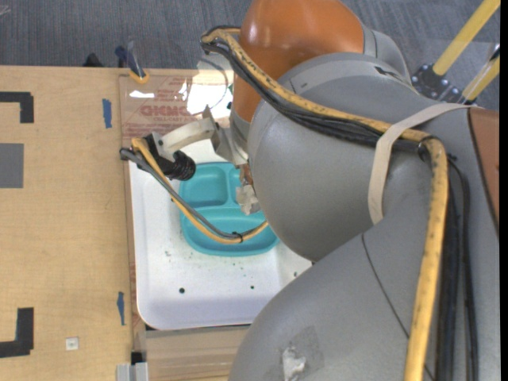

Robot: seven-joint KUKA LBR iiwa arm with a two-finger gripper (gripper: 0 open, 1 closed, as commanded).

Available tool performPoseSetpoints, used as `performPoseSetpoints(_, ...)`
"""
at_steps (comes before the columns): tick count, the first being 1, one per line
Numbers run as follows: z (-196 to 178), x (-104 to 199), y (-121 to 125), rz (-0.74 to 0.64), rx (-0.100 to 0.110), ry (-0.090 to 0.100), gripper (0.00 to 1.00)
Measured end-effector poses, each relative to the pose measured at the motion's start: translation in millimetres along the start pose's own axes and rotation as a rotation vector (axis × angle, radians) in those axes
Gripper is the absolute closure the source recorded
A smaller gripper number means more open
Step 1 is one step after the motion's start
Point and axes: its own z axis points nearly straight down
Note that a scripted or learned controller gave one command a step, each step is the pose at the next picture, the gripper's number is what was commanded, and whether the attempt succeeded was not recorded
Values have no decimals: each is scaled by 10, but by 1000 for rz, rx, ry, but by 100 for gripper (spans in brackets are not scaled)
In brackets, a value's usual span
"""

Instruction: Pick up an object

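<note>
Here, a teal tray lies in the white bin; the hand's state cannot be told.

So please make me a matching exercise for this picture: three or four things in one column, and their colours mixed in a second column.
Things:
1. shallow plastic bin
2. compartment tray lying in the bin
3. rounded band above the arm's wrist
4. cable running along the arm

Colours:
A. orange
B. yellow
C. white
D. teal

Pairs: 1-C, 2-D, 3-A, 4-B
</note>
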Motion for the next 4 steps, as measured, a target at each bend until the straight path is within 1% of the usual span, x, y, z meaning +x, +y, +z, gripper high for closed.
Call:
performPoseSetpoints(1, 430, -327, -88, -138, -2, -13, 100)
performPoseSetpoints(2, 996, -337, -86, 5, -4, -14, 100)
performPoseSetpoints(3, 67, -337, 8, -622, 0, -8, 100)
performPoseSetpoints(4, 746, -335, -93, -389, 0, -14, 100)
